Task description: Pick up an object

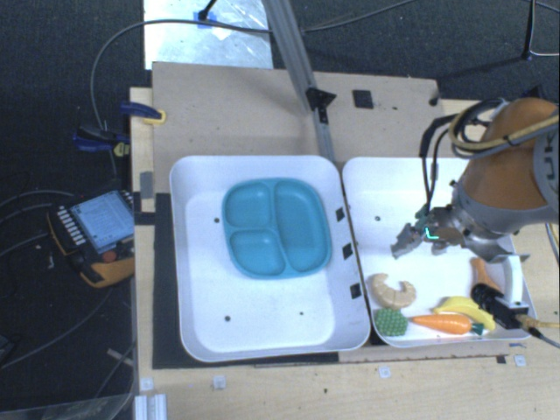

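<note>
Gripper (pixel 409 241), fingers apparently spread, nothing between them, above right bin (pixel 376 191): risk of grazing croissant (pixel 394 292) against crowded broccoli (pixel 391 322), carrot (pixel 442 324), banana (pixel 465 308).

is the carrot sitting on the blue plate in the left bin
No, the carrot lies in the right bin near its front edge, beside the banana, while the blue plate sits in the left bin.
</note>
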